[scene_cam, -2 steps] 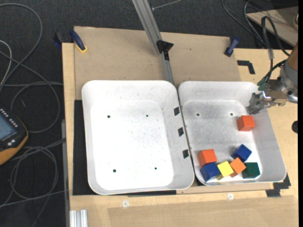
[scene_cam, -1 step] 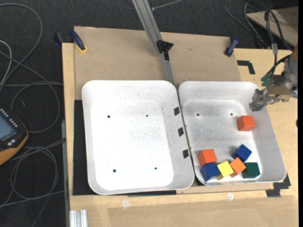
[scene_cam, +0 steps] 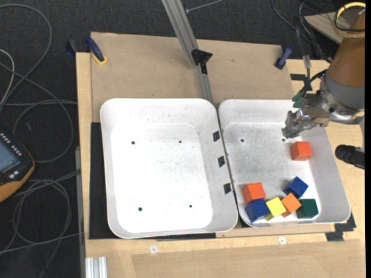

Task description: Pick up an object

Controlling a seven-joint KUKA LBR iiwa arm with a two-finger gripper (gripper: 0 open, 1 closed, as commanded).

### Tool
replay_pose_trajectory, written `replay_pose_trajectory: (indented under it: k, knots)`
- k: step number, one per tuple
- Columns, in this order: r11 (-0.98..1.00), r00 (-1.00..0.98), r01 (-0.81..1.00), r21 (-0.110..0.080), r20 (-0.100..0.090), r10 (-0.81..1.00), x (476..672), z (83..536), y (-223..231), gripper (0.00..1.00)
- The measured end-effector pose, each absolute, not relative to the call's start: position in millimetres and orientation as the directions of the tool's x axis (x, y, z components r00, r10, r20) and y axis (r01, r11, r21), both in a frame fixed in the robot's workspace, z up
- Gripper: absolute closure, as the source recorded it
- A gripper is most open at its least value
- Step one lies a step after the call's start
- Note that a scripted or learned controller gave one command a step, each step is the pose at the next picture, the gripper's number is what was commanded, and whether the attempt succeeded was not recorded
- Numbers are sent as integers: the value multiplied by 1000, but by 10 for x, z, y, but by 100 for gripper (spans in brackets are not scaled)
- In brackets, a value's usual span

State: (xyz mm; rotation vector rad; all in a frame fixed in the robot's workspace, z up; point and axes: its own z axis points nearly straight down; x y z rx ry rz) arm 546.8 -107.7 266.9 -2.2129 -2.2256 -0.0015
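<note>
Over the right bin (scene_cam: 331, 155), your end effector (scene_cam: 291, 127) hangs near the far wall, reaching in from the right on the grey arm (scene_cam: 346, 74) with its orange band. You cannot tell from this angle how far it is open; no block shows in its grip. Just beside it, toward you, a lone orange block (scene_cam: 301, 150) lies on the bin floor, apart from the tool. Along the near edge of the same bin you have a cluster: another orange block (scene_cam: 253, 191), a blue block (scene_cam: 257, 209) touching a yellow block (scene_cam: 276, 207), a small orange block (scene_cam: 291, 202), a second blue block (scene_cam: 297, 186) behind it, and a green block (scene_cam: 308, 207) at the right end. Your left bin (scene_cam: 159, 161) sits alongside on the tabletop (scene_cam: 151, 62), touching the right one along the middle.
</note>
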Motion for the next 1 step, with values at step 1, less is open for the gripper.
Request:
replay_pose_trajectory:
  k: [1]
  knots:
    - [8,-8,1000,-1,4,1000,5476,2701,-471,100]
